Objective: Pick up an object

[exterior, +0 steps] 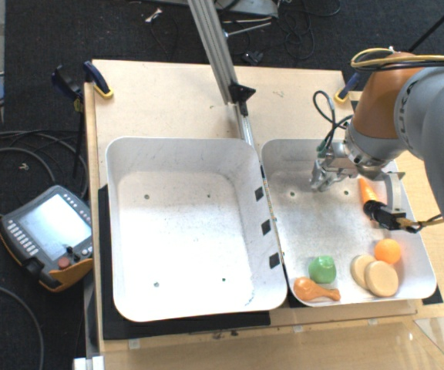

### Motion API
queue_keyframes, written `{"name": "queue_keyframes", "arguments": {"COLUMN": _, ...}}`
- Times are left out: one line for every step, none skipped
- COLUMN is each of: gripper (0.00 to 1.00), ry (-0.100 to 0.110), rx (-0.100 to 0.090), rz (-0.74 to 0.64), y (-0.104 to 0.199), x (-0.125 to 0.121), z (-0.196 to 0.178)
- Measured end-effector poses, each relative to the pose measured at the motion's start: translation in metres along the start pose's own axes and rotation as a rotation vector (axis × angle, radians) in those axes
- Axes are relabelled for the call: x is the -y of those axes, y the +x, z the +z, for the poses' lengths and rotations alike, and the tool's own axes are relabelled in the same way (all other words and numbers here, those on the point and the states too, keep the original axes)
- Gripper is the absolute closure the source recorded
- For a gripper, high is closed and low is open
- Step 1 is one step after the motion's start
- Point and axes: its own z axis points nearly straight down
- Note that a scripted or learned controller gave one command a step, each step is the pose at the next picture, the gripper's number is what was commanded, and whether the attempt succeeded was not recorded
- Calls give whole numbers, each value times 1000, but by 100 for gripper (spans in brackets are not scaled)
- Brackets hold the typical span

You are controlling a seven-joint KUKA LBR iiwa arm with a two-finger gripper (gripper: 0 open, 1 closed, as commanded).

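Two white bins [129, 160], one green ball [322, 268]

**A robotics lab bench**

This is a robot testing lab, not a home or shop. A pale wooden counter [176, 99] stands on dark carpet and carries two shallow white bins [183, 222] side by side, fixed against a black base. A grey industrial arm [415, 106] with an orange band reaches in from the right. On the floor to the left lies a teach pendant [48, 237] with a screen, keys and an orange rim, its black cable [6, 168] looping nearby. More cables [284, 14] and metal brackets litter the far floor. A slanted aluminium strut [214, 45] rises from the counter's far side, and clamps [83, 79] grip its far left corner
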Motion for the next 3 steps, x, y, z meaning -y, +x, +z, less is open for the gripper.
{"name": "queue_keyframes", "arguments": {"gripper": 100, "ry": -5, "rx": 1, "rz": 0, "y": -5, "x": -2, "z": -64}}
{"name": "queue_keyframes", "arguments": {"gripper": 100, "ry": -4, "rx": 1, "rz": -3, "y": -1, "x": -2, "z": -108}}
{"name": "queue_keyframes", "arguments": {"gripper": 100, "ry": -5, "rx": 2, "rz": -3, "y": -6, "x": -10, "z": -156}}
